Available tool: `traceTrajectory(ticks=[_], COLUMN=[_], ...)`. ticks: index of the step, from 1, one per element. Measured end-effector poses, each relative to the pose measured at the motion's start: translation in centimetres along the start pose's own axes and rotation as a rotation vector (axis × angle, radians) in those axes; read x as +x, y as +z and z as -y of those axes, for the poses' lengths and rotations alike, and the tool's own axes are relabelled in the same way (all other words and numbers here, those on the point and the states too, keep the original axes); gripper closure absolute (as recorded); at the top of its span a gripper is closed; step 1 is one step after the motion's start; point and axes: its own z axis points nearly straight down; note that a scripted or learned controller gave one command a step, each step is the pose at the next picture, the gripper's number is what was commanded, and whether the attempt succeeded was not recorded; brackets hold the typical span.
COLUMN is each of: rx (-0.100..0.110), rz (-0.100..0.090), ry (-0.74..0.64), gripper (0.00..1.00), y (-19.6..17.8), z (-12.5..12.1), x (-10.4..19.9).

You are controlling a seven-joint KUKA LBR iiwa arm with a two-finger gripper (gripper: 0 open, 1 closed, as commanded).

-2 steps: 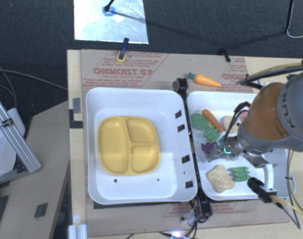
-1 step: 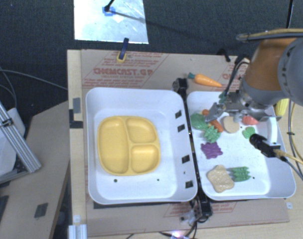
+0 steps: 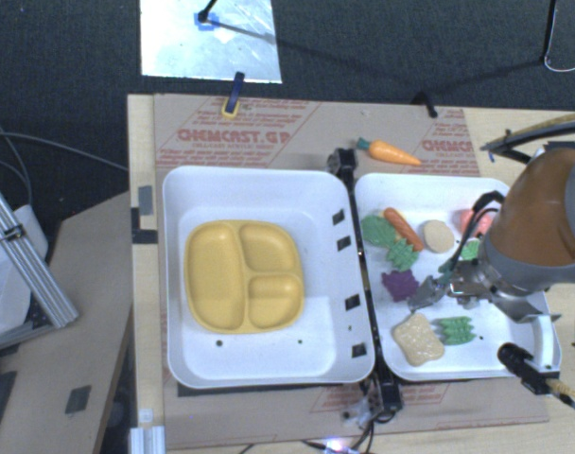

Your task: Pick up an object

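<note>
While we read CHEMCAST GP on the board at upper centre, we cannot tell the gripper's state at lower right.

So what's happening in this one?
The arm has reached into the right bin, its claw low among toy foods: a purple piece, a carrot and a cracker. Nothing is visibly held. The left bin holds a yellow divided plate.
</note>
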Motion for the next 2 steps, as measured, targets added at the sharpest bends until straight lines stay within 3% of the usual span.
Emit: traceTrajectory(ticks=[1, 2], rx=[-0.012, -0.012], rz=[0.003, 0.001], ry=[-0.009, -0.01], gripper=[0.0, 0.0], y=[5.7, 6.8], z=[-5.5, -8.2], x=[-1.4, -2.5])
